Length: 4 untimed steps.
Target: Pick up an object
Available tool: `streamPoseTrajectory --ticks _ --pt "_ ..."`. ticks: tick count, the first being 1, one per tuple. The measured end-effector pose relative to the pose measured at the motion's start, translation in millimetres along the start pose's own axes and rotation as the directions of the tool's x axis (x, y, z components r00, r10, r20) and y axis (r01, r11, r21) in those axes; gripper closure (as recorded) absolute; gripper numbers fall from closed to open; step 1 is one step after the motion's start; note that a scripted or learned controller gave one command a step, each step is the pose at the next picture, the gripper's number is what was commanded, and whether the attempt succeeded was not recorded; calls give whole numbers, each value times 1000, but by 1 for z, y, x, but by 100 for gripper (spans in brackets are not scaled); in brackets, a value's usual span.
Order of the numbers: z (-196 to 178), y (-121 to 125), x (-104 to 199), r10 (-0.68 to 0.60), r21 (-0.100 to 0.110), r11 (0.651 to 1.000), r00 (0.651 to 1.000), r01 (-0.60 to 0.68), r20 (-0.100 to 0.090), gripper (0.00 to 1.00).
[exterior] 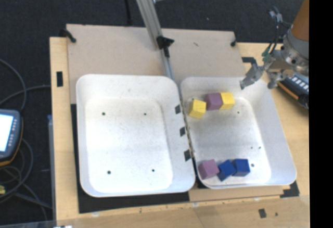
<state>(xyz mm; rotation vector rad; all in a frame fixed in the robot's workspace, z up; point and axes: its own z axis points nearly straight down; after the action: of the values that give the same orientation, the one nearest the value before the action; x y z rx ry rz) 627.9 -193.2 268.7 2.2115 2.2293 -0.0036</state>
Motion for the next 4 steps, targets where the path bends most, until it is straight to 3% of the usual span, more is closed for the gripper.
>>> streamPoseTrajectory --ticks 1,2,3,4 --pt "134 47 17 8 -14 1000 1000 -8 2 0" --pt "125 47 16 6 -15 1000 1000 -5 5 100" --pt "126 47 16 4 -13 1000 1000 -4 5 0" --pt "149 34 59 10 -27 1000 1000 -10 1 0"
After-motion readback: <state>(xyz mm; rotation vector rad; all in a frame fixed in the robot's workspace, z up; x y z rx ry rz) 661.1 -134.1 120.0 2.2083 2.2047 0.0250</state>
